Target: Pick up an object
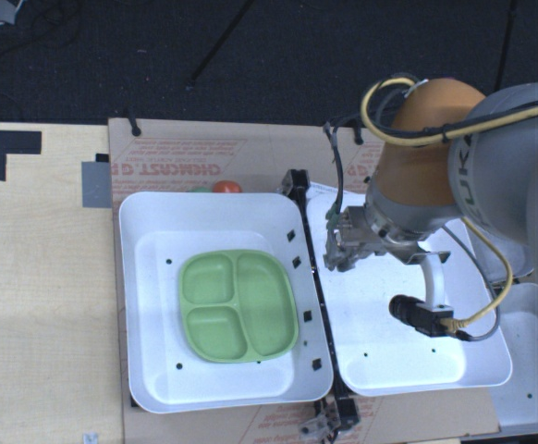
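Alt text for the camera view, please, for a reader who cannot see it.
A grey and orange robot arm reaches from the right over the right white bin, its hand low near the bin's left wall. The left white bin holds a green divided plate.

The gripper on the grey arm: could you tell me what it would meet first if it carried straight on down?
Probably the bare white floor of the right-hand bin; the two-finger gripper points down near that bin's left wall, though depth is unclear.

Red print runs upside down on the cardboard (172,166) behind my bins; I cannot read it surely. My arm (491,169) shows "KU".
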Motion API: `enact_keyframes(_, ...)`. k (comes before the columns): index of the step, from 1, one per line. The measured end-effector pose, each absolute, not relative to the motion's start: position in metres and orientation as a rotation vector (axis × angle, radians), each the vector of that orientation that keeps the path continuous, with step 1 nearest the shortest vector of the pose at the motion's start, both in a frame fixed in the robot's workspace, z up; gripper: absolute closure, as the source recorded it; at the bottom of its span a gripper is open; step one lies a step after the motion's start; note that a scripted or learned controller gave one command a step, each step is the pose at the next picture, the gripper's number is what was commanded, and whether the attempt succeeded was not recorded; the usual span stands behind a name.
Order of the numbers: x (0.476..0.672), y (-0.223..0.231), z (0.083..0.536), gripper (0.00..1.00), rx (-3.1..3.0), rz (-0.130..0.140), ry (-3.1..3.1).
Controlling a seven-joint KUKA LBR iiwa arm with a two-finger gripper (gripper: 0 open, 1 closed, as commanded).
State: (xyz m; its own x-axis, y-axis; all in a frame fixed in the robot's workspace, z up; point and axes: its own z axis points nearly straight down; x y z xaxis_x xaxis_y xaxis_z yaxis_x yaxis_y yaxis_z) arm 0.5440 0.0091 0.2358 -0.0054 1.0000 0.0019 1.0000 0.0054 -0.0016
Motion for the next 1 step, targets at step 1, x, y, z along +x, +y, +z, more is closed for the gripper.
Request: enact_keyframes(1,0.5535,0.0605,0.2431,1.0,-2.215,0.001,-2.224)
